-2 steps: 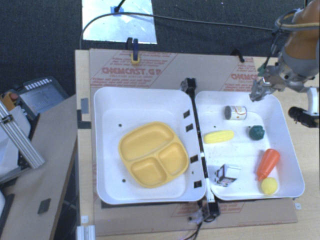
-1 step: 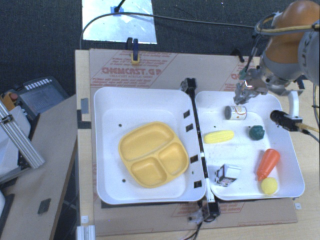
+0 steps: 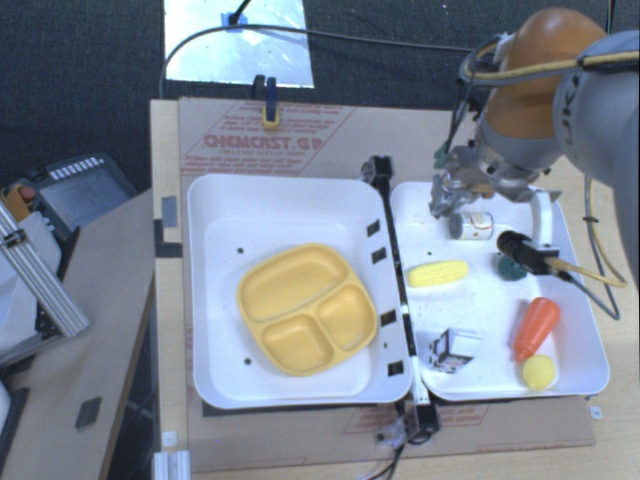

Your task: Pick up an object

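My jaws hang over the right bin's far side, just above a small silver cylinder; I cannot tell their state. I should centre over it before descending, avoiding the corn cob nearby.

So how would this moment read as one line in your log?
hand: over right bin's far end | corn, carrot: lying in bin | nothing lifted

My one fixed camera sits above the counter, looking down at a slant on both bins, the arm entering from its right.
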